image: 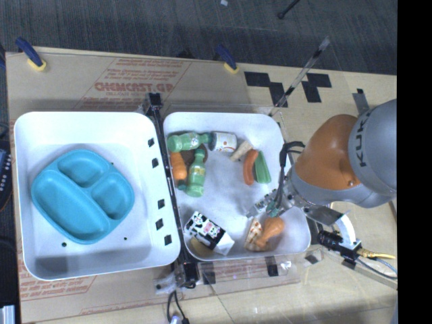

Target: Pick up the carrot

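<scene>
1. Hovering low over the near right corner of the right-hand bin, the gripper hangs just above a tan-and-orange toy.
2. Whether that hand is wide, narrow or gripping anything, I cannot tell from where I stand; the wrist and the arm with its orange band crowd over it.
3. Now, the carrot. I take it to be the orange piece with the green top lying toward the right wall of that bin, midway along it, touching nothing I can make out.
4. Here is what the next move turns on: the carrot lies just beyond the gripper, toward the far side of the bin and a shade to the left.
5. Its long axis runs roughly far-to-near across the bin, tilted a little, so a grasp should close across that line.
6. Mind the decoy: another orange piece lies by the green bottles at the left wall, well apart.
7. Left-hand bin carries a blue divided tray.
</scene>
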Robot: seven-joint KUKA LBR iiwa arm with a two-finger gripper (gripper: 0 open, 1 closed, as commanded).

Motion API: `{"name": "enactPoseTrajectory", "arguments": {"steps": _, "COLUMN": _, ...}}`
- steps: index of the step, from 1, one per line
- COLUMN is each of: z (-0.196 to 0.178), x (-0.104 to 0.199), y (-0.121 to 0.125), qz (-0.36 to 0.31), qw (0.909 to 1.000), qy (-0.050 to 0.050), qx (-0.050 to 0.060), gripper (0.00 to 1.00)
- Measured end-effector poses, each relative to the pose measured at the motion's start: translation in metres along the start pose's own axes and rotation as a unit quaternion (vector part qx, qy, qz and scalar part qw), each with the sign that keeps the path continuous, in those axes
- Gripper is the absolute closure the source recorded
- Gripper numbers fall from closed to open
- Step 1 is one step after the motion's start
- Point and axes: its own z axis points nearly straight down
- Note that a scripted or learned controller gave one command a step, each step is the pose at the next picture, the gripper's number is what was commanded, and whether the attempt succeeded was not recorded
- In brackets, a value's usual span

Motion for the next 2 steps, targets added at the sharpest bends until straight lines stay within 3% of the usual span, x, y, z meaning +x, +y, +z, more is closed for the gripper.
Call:
{"name": "enactPoseTrajectory", "arguments": {"steps": 1, "z": 0.0001, "x": 0.0, "y": -0.0001, "qz": 0.0, "qw": 1.0, "qy": 0.0, "qx": 0.0, "gripper": 0.0}}
{"name": "enactPoseTrajectory", "arguments": {"steps": 2, "z": -0.0097, "x": 0.0, "y": 0.0011, "qz": -0.006, "qw": 1.0, "qy": 0.0, "qx": 0.001, "gripper": 1.0}}
